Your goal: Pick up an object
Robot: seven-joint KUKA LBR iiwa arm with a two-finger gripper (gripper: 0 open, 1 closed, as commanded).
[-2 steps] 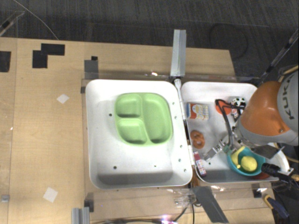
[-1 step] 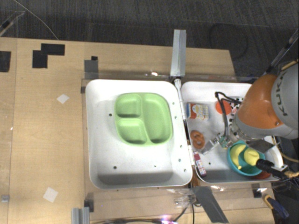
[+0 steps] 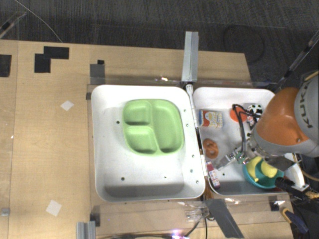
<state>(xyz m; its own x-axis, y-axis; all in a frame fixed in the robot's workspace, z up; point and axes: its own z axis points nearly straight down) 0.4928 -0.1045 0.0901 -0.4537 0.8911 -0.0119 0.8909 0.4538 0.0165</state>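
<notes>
Right bin (image 3: 225, 94) crowded, pincer (image 3: 234, 157) near its front rim, grip state unclear; left bin (image 3: 107, 133) roomier

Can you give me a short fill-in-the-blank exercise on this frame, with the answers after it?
1. The green divided plate lies in the ____ bin of the camera view.
2. The green plate has ____ compartments.
3. The yellow object rests inside a ____ bowl.
4. The small pretzel lies in the same bin as the ____ that reaches in from the right.

Missing words: left; three; teal; arm
</notes>
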